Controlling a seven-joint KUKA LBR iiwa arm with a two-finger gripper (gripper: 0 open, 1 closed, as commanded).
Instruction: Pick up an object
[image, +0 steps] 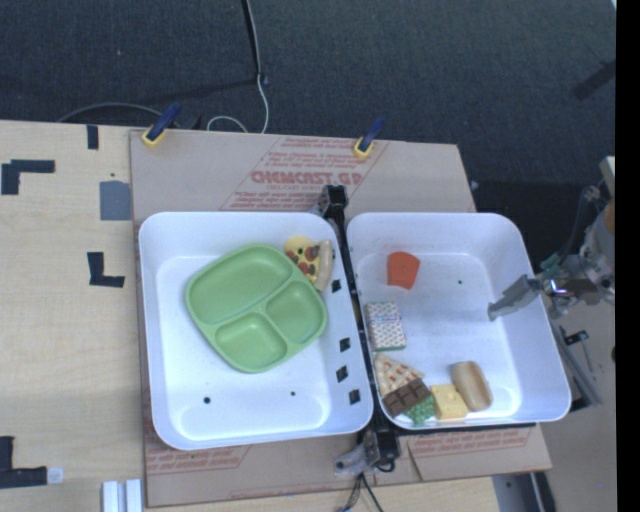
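Since the gripper (510, 298) hangs at the right bin's (500, 232) right wall, holding nothing, it should travel inward to the orange block (403, 269), which sits alone, away from the lower-edge clutter.

A brown cardboard sheet (300, 175) with red lettering lies under two shallow white bins (165, 300), pinned by two yellow-and-blue clamps (160, 127). Black cables (255, 60) cross what seems dark carpet.
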